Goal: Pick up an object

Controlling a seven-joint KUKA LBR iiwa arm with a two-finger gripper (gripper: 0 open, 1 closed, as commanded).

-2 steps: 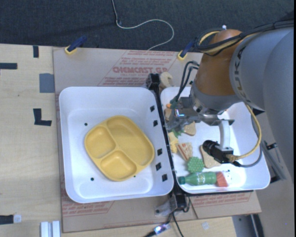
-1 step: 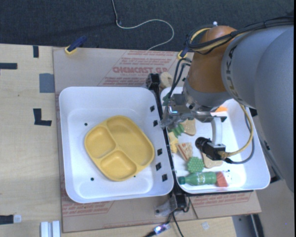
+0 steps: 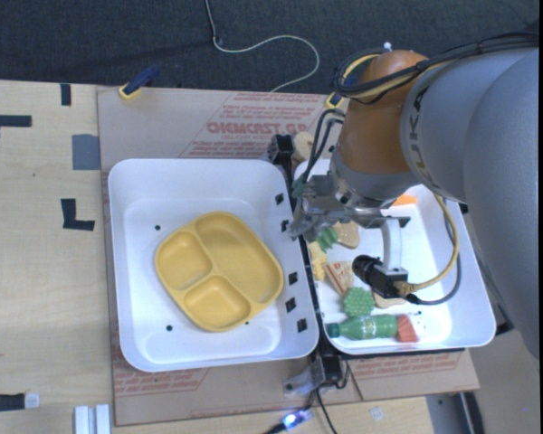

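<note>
End effector (image 3: 330, 227) low over the right bin's (image 3: 462, 333) left edge, mid-frame; I cannot tell its state.

Small toy foods lie under me; the green bottle (image 3: 366, 327) sits at lower right. It looks light, stiff, slick and likely to roll: I judge a grip across its middle best.

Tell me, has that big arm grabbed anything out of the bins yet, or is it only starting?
Nothing looks picked up yet. The arm is low over the right bin, above a cluster of small things near the divider. The green bottle lies on the bin floor at the near edge, and the yellow divided tray sits in the left bin. The grasp and the lift are both left.
</note>
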